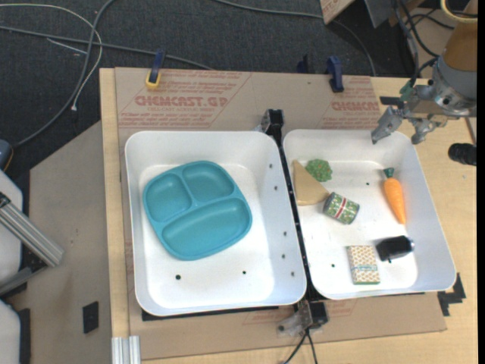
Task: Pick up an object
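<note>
My gripper [400, 130] hangs over the far right corner of the right bin [436, 226], its two fingers spread open with nothing between them. Below it in that bin lie an orange carrot [394, 196], a green broccoli piece [319, 170], a tan wedge [306, 186], a small green and red can [342, 208], a black block [393, 248] and a small patterned box [364, 265]. The carrot is the nearest object to the gripper, a short way toward the front.
The left bin [144, 158] holds a blue divided plate [197, 208]. A black clamp [272, 120] sits between the bins at the back. Blue clips [156, 68] [334, 74] hold the cardboard base. Cables run across the dark floor behind.
</note>
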Available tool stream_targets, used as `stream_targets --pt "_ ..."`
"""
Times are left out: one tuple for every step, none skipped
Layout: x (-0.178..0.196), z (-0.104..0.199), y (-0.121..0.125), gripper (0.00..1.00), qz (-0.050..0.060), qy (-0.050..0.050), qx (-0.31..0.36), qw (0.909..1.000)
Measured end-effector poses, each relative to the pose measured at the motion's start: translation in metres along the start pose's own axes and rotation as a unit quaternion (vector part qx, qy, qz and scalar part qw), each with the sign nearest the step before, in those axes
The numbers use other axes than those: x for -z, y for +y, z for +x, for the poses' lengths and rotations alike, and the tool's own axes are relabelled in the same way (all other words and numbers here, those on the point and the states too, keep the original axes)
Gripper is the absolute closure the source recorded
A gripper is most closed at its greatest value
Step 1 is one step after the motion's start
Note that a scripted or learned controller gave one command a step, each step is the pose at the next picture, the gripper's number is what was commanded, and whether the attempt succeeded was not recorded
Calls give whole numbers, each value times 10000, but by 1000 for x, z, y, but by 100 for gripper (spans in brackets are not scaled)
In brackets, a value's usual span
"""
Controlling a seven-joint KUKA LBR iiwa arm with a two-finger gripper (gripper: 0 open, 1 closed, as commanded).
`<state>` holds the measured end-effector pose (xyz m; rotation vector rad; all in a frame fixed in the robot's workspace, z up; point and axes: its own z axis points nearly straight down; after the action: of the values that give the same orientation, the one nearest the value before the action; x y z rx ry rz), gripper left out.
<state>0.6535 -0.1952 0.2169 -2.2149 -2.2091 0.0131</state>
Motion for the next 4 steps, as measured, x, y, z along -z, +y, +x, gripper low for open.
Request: stream_targets --pt "10 1 3 0 -73 -15 15 10000" --pt "-32 -1 2 0 -54 -10 14 10000" --pt "-95 0 0 0 -44 -7 15 10000" --pt "-133 2 1 0 -65 7 25 10000"
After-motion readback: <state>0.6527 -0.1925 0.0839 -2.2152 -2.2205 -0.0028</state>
